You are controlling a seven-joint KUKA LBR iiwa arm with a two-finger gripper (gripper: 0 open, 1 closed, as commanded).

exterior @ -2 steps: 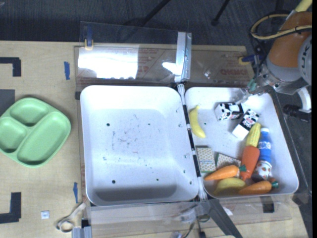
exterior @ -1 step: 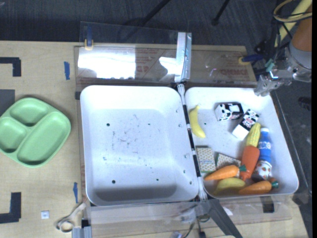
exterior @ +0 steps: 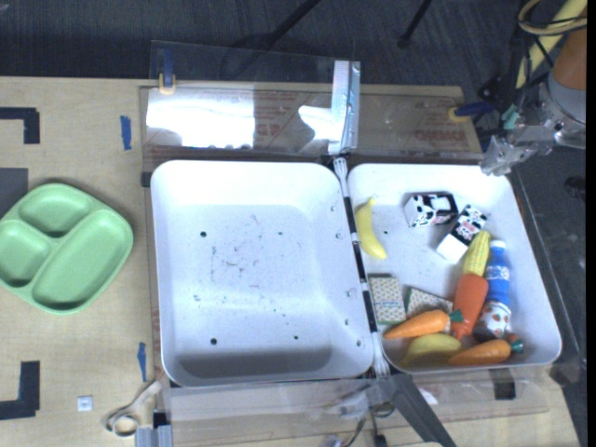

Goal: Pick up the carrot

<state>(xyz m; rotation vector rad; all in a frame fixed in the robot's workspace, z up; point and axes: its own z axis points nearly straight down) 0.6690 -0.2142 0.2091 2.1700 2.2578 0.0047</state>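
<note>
My gripper (exterior: 498, 155) hung at the far right corner of the right bin (exterior: 540, 329), well apart from its contents, and whether it was open or closed I could not tell from the slanted overhead camera. The task's carrot was hard to single out: three orange carrot-like pieces crowded the bin's near corner, one upright carrot (exterior: 470, 298), one lying carrot (exterior: 418, 324) and one against the near wall (exterior: 478, 351). They touched each other and a yellow-green fruit (exterior: 430, 345), so I judged a descent there risked closing on two things at once, or nudging one aside and coming up with nothing. Also counted: one banana (exterior: 370, 230), one ear of corn (exterior: 477, 252), one blue-and-white bottle (exterior: 498, 275), one cow-patterned toy (exterior: 428, 209), two patterned cards (exterior: 387, 298). The left bin (exterior: 177, 180) and a green divided plate (exterior: 61, 246) made one each.
</note>
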